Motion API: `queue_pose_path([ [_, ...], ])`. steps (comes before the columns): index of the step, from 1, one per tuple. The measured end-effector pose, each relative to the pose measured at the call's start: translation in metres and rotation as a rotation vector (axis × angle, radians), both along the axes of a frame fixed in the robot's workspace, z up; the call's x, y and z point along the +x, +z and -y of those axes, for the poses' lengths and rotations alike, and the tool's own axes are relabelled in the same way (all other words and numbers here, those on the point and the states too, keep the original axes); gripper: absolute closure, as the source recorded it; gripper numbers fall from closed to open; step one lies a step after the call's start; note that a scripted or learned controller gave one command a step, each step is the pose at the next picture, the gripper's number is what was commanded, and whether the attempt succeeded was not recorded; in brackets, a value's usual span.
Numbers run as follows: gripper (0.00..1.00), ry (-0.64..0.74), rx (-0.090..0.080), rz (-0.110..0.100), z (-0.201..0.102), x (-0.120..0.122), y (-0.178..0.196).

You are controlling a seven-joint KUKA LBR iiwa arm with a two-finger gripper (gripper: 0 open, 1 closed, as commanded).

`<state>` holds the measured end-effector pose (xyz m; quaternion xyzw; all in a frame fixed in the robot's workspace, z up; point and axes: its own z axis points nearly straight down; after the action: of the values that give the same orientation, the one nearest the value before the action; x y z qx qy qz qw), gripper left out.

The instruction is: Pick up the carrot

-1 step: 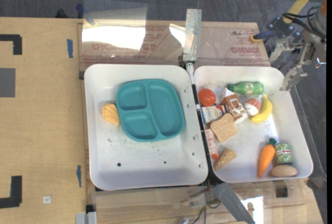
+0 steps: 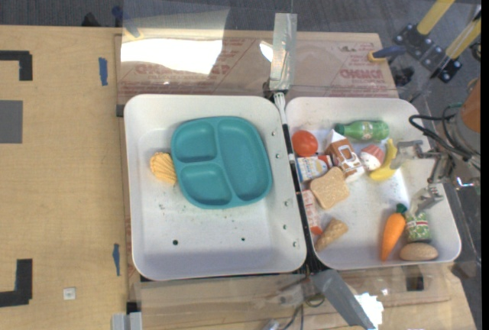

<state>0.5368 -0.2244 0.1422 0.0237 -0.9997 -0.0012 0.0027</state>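
The orange carrot (image 2: 393,235) with a green top lies near the front right of the right bin (image 2: 359,256), tip pointing toward the front edge. A small green-and-white can (image 2: 418,228) and a brown oval item (image 2: 419,250) touch its right side. My gripper (image 2: 420,176) hovers over the right side of that bin, above and slightly right of the carrot's leafy end. Its fingers (image 2: 425,202) are spread, with nothing between them.
The right bin also holds a red tomato (image 2: 305,142), a green bottle (image 2: 363,130), a yellow banana (image 2: 386,165), a slice of toast (image 2: 330,189), small cartons (image 2: 345,156) and a crusty piece (image 2: 331,231). The left bin (image 2: 153,244) holds a teal divided plate (image 2: 221,162) and a yellow shell-shaped item (image 2: 162,166).
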Motion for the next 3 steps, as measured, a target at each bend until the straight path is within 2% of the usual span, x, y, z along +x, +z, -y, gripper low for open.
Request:
queue_pose_path([
  [1, 0.00, -0.131, -0.001, 0.011, -0.075, -0.044, -0.054],
  [2, 1.00, -0.128, -0.002, 0.016, -0.075, -0.042, -0.043],
  [3, 1.00, 0.032, -0.008, 0.026, -0.086, -0.053, 0.134],
])
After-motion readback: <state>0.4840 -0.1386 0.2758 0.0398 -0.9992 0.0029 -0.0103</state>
